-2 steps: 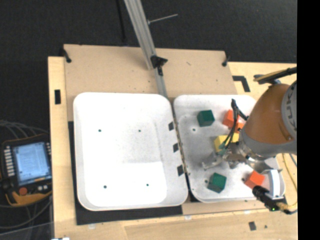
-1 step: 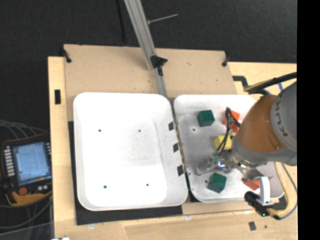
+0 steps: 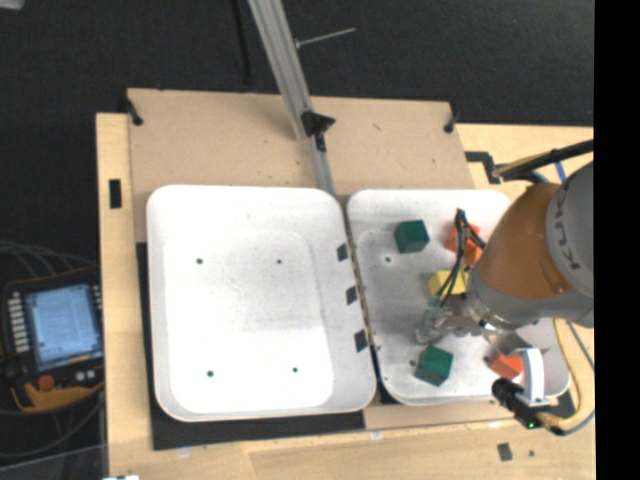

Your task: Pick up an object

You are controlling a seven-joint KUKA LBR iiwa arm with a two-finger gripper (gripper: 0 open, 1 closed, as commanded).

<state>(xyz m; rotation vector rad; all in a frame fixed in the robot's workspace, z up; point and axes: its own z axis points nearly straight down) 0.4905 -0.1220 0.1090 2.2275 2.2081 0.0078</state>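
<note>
A: Where is the arm [image 3: 535, 258]?

B: It comes in from 3 o'clock and leans over the right bin [image 3: 385, 218]. It is grey with a big orange part.

A: And the tool [image 3: 437, 330]?

B: It hangs low in the right bin, near the bin's 5 o'clock side. I cannot tell if it is spread or pressed together — the arm covers a lot of it, and the picture is too small there.

A: Is it holding something?

B: I see nothing between its tips. A green block [image 3: 434, 366] lies just below it, toward 6 o'clock, very near. I cannot tell if they touch.

A: What else is in that bin?

B: Another green block [image 3: 410, 235] sits up at the bin's 12 o'clock side, well apart from the first. A yellow thing [image 3: 445, 284] peeks out beside the arm, above the tool. An orange thing [image 3: 464, 236] is at 2 o'clock, partly hidden, and an orange-red thing [image 3: 505, 364] shows at the bin's 4 o'clock corner.

A: And the left bin [image 3: 165, 268]?

B: It lies right beside the right one on the tan surface [image 3: 290, 148].

A: Anything off the surface?

B: A little screen box [image 3: 55, 328] glows at 9 o'clock — and a grey pole [image 3: 285, 58] slants down from 12 o'clock.
</note>
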